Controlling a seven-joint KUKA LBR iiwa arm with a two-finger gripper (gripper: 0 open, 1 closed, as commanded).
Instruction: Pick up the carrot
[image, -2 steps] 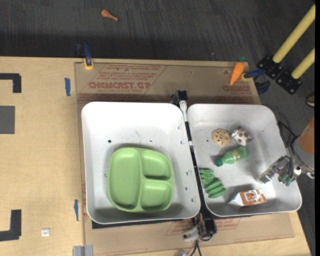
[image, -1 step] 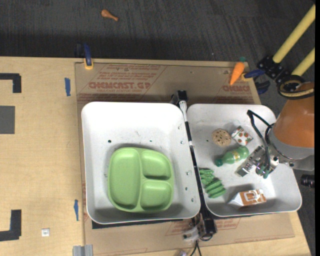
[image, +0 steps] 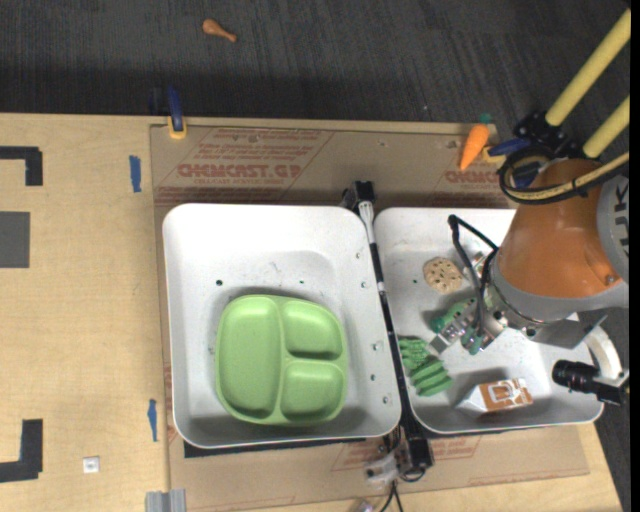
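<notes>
One small orange carrot (image: 474, 146), green-topped; tilted on the bench.

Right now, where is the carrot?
The carrot lies outside both bins, on the brown board just beyond the right bin's far edge, left of the arm's orange band.

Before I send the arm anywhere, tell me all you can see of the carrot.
The carrot is small and orange with a green top, plastic-looking like toy food. It lies outside both bins, on the cardboard sheet behind the right bin, near that bin's far edge. It is tilted, green end pointing away from the bins. Nothing grips it; the hand is down inside the right bin, well apart from it.
</notes>
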